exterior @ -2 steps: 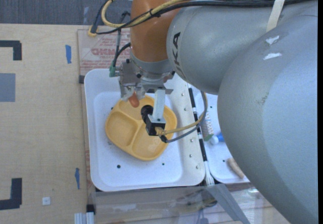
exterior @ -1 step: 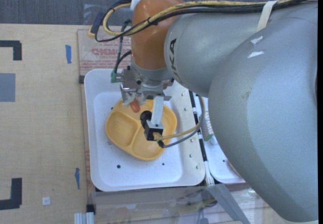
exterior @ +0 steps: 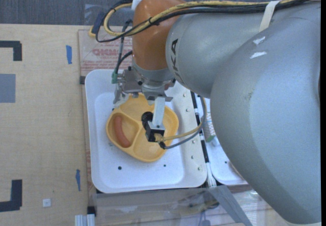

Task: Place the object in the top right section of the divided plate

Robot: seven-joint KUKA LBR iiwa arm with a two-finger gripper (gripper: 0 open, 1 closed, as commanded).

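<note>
A yellow divided plate point(exterior: 133, 149) lies in the left white bin point(exterior: 104, 171). A reddish sausage-shaped object point(exterior: 121, 131) rests in the plate's left section. My gripper point(exterior: 136, 99) hangs over the plate's upper edge, under the orange band of the wrist. The wrist body hides its fingertips, and the plate's upper part is covered by the arm.
The grey arm fills the right half of the view and covers most of the right bin point(exterior: 224, 174). A cardboard sheet point(exterior: 99, 54) lies under the bins. The wooden bench point(exterior: 41, 118) to the left carries black and blue tape marks.
</note>
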